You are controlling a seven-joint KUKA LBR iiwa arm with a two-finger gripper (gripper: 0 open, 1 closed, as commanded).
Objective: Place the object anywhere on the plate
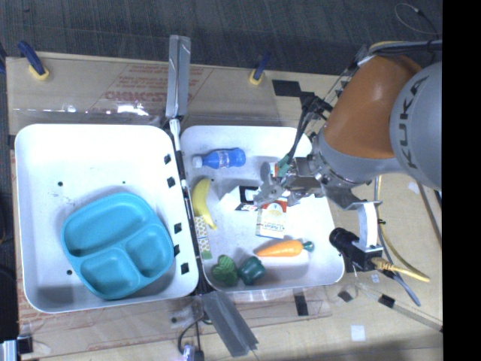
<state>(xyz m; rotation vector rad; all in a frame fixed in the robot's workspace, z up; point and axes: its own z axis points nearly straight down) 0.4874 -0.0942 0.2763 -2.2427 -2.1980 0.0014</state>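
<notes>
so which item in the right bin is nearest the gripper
The small carton, right beneath the gripper; bottle, banana and carrot lie farther off.

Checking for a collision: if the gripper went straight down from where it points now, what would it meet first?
Most likely the small white packet lying just under the gripper in the right bin; depth is hard to judge from this slanted view.

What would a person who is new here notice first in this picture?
The bright blue plastic plate with three compartments lies in the left white bin. The large grey arm with its orange band reaches over the right white bin, where an orange toy carrot and a yellow banana lie.
</notes>
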